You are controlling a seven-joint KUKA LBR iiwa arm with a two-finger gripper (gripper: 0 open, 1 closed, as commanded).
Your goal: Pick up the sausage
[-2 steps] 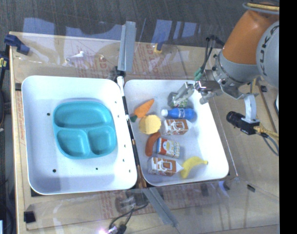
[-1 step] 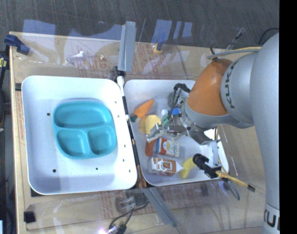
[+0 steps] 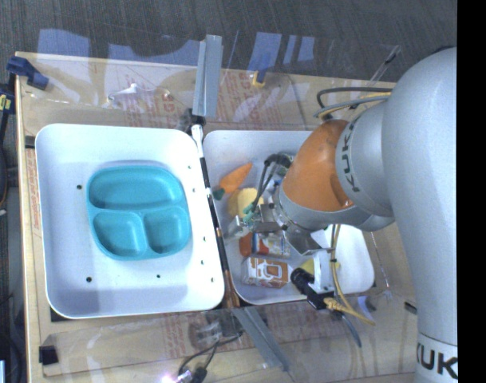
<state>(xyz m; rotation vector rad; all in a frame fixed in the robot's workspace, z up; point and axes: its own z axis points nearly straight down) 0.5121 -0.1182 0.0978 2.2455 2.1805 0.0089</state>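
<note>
Two white bins sit on the worktop (image 3: 107, 341); the gripper (image 3: 262, 230) hangs low in the right bin (image 3: 227, 146), its state hidden by the wrist. A reddish-brown sausage (image 3: 245, 244) seems to lie just beneath, so closing and lifting likely follow.

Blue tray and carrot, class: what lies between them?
In the camera view, the two bins' adjoining white rims run between the blue tray and the carrot.
</note>
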